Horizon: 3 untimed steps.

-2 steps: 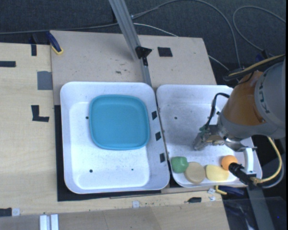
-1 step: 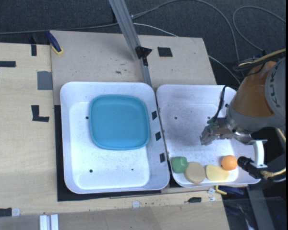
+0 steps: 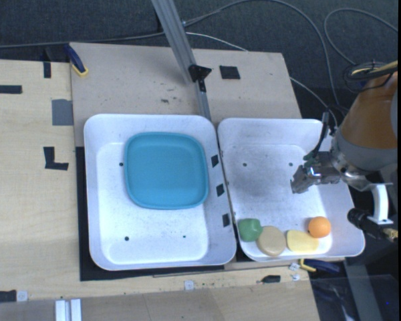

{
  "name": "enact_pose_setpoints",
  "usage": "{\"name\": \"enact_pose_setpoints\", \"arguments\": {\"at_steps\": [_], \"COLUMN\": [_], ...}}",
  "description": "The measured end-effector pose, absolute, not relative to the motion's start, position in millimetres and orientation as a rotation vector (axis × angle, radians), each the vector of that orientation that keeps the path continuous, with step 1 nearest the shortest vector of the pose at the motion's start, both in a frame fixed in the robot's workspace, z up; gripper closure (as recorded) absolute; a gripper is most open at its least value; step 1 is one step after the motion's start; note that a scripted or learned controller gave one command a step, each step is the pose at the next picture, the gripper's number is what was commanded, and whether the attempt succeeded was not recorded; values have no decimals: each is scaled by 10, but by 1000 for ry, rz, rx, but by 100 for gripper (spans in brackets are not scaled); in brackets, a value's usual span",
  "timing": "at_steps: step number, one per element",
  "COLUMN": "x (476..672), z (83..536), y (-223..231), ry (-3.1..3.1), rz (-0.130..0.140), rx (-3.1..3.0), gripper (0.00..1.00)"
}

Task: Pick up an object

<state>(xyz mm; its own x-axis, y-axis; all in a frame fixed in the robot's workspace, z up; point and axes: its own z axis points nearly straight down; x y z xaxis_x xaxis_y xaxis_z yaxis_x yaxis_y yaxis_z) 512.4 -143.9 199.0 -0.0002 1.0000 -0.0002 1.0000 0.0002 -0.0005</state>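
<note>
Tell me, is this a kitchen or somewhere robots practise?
Probably a robot practice bench in a lab, not a kitchen. A grey arm's claw hangs over a white bin of toy-like food, and loose cables trail across the floor.

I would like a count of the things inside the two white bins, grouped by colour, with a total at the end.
Blue: 1, the plate in the left bin
Green: 1, the green piece in the right bin
Tan: 1, the tan piece
Yellow: 1, the yellow piece
Orange: 1, the orange ball
Total: 5
</note>
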Motion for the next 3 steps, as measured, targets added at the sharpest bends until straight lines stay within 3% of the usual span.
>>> {"name": "enact_pose_setpoints", "arguments": {"at_steps": [1, 3], "x": [5124, 5286], "z": [2384, 2398], "y": [-1438, -525], "ry": [-2222, -2222], "rz": [1, 1], "rx": [-2221, -2220], "gripper": [100, 100]}}
